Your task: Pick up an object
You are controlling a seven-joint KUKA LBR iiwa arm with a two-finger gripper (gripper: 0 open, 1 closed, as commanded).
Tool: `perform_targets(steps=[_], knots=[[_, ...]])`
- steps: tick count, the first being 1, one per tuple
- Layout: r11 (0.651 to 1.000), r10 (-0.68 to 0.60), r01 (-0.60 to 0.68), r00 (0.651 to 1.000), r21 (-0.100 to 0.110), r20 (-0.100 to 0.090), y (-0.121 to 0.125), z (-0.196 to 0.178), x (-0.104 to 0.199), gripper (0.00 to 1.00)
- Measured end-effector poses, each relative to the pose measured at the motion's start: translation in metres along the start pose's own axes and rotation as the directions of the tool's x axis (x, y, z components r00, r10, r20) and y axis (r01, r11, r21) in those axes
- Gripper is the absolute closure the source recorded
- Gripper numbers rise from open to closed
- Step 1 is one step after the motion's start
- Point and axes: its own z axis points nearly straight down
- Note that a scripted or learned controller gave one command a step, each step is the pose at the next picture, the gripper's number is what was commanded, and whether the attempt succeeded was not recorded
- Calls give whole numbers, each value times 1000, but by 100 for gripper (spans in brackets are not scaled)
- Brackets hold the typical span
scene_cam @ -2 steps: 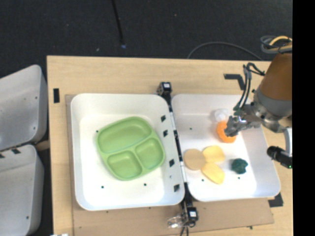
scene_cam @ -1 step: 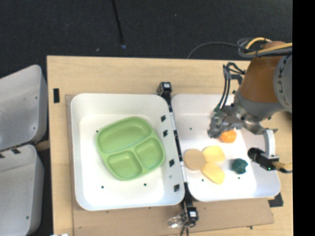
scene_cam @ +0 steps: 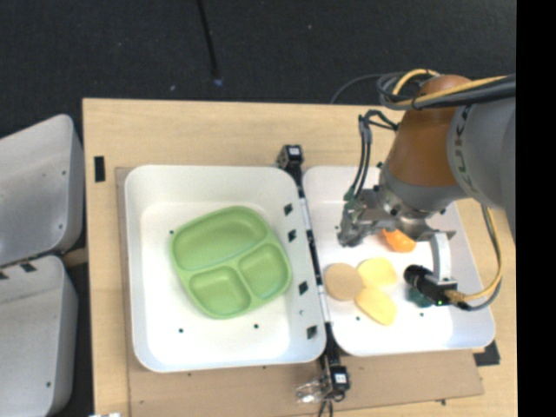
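Wooden bench [scene_cam: 104, 137] on dark floor, bearing two white bins [scene_cam: 148, 337]; gripper [scene_cam: 369, 228], finger state indiscernible, low over right bin beside orange object [scene_cam: 401, 241]; green tray [scene_cam: 230, 261] left.

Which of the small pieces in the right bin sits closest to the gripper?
The orange piece, right under the gripper and partly hidden by it. The tan round piece and the two yellow pieces lie in a cluster lower in the view.
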Motion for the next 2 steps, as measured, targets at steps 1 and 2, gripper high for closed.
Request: perform_targets(steps=[1, 2], knots=[[1000, 0, 0, 1000, -4, 0, 5, -19, 54, 100], [1000, 0, 0, 1000, -2, 0, 10, -32, 101, 100]])
